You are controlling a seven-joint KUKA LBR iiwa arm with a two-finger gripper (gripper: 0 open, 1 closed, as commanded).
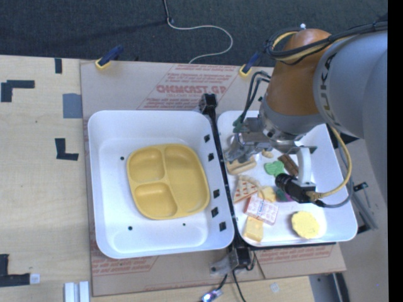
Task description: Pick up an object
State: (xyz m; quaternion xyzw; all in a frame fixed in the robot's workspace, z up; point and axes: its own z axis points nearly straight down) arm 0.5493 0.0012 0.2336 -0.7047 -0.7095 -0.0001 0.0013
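Overhead view of the pick station. The left bin holds one yellow divided plate, lying flat at its centre. The right bin holds the candidate objects, crowded toward its left wall: a waffle-like wedge, a red-and-white packet, a yellow round piece. The pincer hangs low over this cluster; whether it is clenched or released cannot be told.

I see a yellow divided tray lying inside the left white bin, centred on its floor.
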